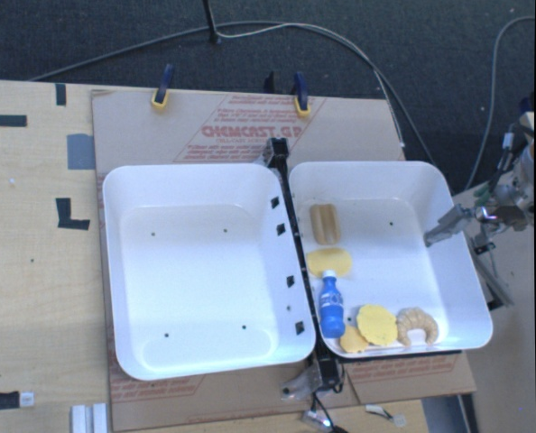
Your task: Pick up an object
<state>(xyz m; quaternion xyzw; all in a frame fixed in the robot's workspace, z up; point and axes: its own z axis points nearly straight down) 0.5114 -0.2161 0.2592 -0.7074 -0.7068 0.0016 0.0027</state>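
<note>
The right bin holds several small objects along its left and front sides. A tan ridged bread piece lies by the divider, with a pale yellow lump below it. A blue bottle with a white cap lies further toward the front. At the front sit a small orange-yellow piece, a yellow round piece and a croissant. My gripper reaches in from the right and hangs over the bin's right rim, well apart from every object. Nothing shows in its grasp.
The left bin stands beside the right one, joined by a black divider with clips. Both rest on a cardboard sheet clamped at the back. Cables run over the dark floor behind.
</note>
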